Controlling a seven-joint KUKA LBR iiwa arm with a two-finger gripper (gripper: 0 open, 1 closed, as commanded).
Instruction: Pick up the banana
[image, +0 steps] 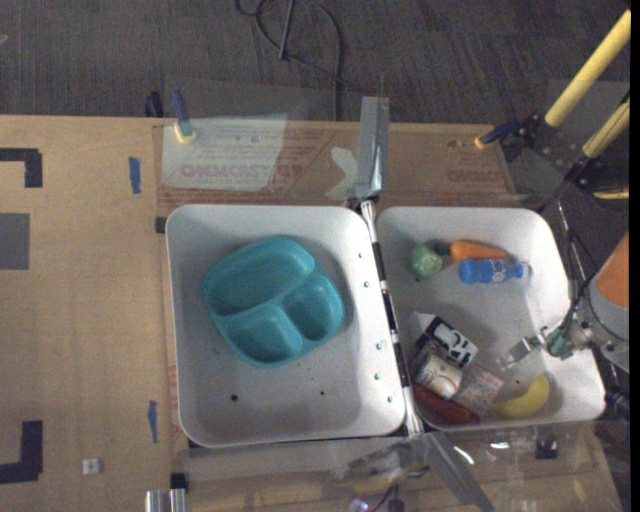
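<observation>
— Where do we see the gripper?
— Low in the right bin, just above the banana (near corner). We can't tell how its hand stands; we see nothing held.

A pale wooden bench stands on dark grey carpeted floor.

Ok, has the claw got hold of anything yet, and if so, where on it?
Nothing is held. The claw hangs over the right bin, apart from the banana, which lies on the bin floor nearer the front corner.
</observation>
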